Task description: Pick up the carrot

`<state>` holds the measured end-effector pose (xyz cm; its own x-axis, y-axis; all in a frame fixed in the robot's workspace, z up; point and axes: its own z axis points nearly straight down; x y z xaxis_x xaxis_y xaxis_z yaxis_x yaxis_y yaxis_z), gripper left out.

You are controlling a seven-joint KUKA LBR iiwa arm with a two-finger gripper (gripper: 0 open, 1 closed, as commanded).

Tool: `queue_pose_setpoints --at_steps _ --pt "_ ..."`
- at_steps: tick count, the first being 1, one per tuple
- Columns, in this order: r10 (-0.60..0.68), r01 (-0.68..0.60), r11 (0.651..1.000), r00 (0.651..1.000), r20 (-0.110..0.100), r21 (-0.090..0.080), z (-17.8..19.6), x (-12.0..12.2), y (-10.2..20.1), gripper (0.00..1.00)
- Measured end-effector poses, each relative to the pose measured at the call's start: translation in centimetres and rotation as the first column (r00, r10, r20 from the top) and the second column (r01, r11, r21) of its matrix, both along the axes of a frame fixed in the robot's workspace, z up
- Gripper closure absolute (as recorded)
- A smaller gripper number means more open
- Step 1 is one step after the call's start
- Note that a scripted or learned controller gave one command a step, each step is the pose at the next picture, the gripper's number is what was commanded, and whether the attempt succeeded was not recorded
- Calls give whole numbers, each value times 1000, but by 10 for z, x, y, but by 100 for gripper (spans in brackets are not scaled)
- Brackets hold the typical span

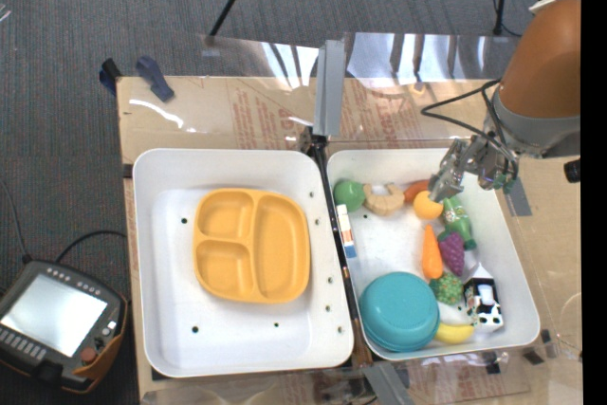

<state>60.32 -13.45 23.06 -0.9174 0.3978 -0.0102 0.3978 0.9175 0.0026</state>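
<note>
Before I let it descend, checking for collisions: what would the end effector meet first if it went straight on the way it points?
Probably the small round orange toy fruit just beneath the end effector, not the orange carrot; depth is unclear.

Glossy plastic carrot (432, 252), smooth white bins (152, 204), matt yellow tray (252, 245)

Both bins are plain white, left bin (161, 194) and right bin (517, 275). In the left one sits a yellow-orange divided tray (252, 245). Around the teal bowl (398, 310) in the right bin: orange carrot (432, 251) just above it, purple grapes (452, 252), yellow banana (455, 333), a black-and-white spotted cow (486, 313), and a green apple (348, 194) further up-left.
</note>
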Motion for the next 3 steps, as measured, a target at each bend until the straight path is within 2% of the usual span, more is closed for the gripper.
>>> queue_pose_setpoints --at_steps 1,2,3 --pt "-24 24 1000 1000 -12 3 -144 -58 -20 100" --pt "-175 175 985 985 2 1 5 -68 -4 100" --pt "-323 323 946 946 -13 2 -145 -116 22 100"
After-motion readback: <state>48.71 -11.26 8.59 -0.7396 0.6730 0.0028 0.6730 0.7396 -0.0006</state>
